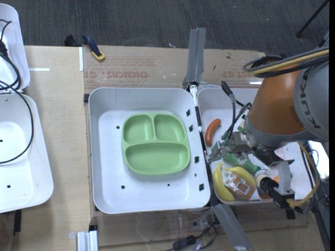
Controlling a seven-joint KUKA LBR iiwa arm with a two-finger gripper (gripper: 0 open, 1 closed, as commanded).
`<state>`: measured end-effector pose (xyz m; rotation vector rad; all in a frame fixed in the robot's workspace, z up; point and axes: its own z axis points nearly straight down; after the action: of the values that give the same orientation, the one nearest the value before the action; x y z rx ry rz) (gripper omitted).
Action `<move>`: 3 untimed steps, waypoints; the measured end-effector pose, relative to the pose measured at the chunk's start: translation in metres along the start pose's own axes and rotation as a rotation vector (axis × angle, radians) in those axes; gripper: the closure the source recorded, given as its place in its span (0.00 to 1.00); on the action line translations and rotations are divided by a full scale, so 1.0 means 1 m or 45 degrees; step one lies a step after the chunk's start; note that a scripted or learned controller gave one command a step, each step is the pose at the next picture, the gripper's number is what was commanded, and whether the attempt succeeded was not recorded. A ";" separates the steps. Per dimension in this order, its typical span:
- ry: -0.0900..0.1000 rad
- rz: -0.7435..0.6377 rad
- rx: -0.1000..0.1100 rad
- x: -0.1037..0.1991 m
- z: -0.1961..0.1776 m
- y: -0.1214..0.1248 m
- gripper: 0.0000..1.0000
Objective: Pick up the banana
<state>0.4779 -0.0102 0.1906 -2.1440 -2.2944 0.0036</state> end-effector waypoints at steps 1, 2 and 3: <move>0.002 -0.340 0.001 -0.088 0.071 -0.007 0.00; 0.000 -0.396 -0.001 -0.114 0.100 0.023 0.00; 0.000 -0.446 -0.002 -0.117 0.031 0.018 0.00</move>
<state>0.5034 -0.1257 0.1593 -1.7118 -2.6337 0.0012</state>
